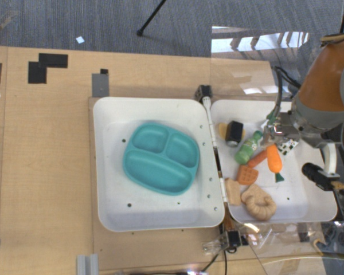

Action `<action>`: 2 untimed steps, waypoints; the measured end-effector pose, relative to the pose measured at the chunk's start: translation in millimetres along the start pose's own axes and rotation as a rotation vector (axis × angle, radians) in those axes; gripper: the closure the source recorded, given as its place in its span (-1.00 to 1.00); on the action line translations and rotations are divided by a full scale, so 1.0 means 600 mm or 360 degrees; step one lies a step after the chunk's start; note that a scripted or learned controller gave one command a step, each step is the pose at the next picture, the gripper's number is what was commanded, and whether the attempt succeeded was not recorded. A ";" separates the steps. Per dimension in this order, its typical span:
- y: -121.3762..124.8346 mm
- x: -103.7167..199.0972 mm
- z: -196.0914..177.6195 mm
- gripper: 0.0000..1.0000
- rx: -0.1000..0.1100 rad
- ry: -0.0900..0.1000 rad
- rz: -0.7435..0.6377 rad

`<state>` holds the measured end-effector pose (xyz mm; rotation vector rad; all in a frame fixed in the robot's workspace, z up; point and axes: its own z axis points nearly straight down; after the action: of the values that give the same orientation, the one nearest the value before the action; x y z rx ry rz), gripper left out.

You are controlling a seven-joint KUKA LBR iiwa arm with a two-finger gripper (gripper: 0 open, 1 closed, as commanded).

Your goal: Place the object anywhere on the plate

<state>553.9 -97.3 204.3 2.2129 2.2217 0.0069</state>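
Observation:
A teal divided plate [160, 156] lies in the middle of the left white bin [112, 211], with nothing on it. The right bin [318, 208] holds several toy foods. An orange carrot [273, 158] lies beside a green bottle [250, 146]. My gripper [274, 132] hangs over the right bin, just above the carrot's upper end and next to the bottle's cap. The grey and orange arm [329, 87] comes in from the right behind it.
Also in the right bin are a black cylinder [234, 132], an orange waffle piece [247, 175], a tan pretzel-like bread [259, 202] and a tan wedge [233, 192]. A ridge [215, 153] divides the two bins.

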 end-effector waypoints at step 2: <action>0.020 0.280 -0.002 1.00 0.0006 0.0008 0.0015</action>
<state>565.2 70.6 205.5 2.2281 2.2157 0.0084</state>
